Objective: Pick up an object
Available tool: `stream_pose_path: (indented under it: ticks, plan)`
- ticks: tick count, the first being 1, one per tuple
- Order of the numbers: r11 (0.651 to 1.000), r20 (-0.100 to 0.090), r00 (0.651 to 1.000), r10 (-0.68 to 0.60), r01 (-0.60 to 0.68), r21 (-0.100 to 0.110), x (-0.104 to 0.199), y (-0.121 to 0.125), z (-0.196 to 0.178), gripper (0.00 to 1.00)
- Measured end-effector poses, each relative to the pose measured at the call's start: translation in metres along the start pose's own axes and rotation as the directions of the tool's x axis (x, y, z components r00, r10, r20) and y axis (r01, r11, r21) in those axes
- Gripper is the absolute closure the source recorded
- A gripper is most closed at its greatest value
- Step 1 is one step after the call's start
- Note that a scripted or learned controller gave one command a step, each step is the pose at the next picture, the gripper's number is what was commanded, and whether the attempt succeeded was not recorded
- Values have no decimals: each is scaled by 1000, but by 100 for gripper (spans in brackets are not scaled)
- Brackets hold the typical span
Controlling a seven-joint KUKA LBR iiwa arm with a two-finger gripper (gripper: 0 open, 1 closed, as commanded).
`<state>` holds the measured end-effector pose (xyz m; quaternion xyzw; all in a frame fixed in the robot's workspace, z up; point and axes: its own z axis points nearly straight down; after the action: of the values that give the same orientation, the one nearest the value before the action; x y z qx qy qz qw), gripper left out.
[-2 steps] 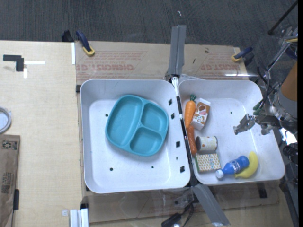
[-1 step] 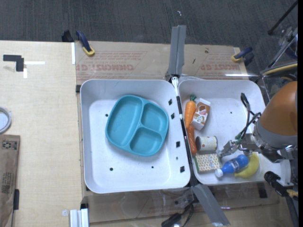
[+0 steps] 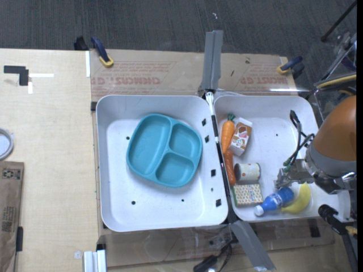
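The right bin (image 3: 272,109) holds a carrot (image 3: 227,135), a small juice carton (image 3: 241,137), a short can lying on its side (image 3: 247,171), a patterned sponge-like block (image 3: 248,194), a blue plastic bottle (image 3: 275,201) and a yellow banana (image 3: 300,200). My gripper (image 3: 288,177) hangs low at the bin's right side, just above the bottle and the banana. The orange wrist band (image 3: 340,129) covers much of that side.
The left bin (image 3: 110,169) holds a teal divided plate (image 3: 164,149). A grey divider post (image 3: 212,58) stands between the bins at the back. Clamps (image 3: 101,51) sit on the cardboard behind. A tape roll (image 3: 4,145) lies at far left.
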<state>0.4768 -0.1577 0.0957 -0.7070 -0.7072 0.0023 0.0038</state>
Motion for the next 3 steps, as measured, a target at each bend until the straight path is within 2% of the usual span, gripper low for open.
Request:
stream_pose_path:
  ticks: [1, 2, 3]
  plan:
    - [999, 3, 999, 43, -43, -4, 46, 39, -81, 100]
    - [999, 3, 999, 43, -43, -4, 46, 38, -81, 0]
    - [995, 5, 995, -97, 98, -25, 60, 34, -17, 0]
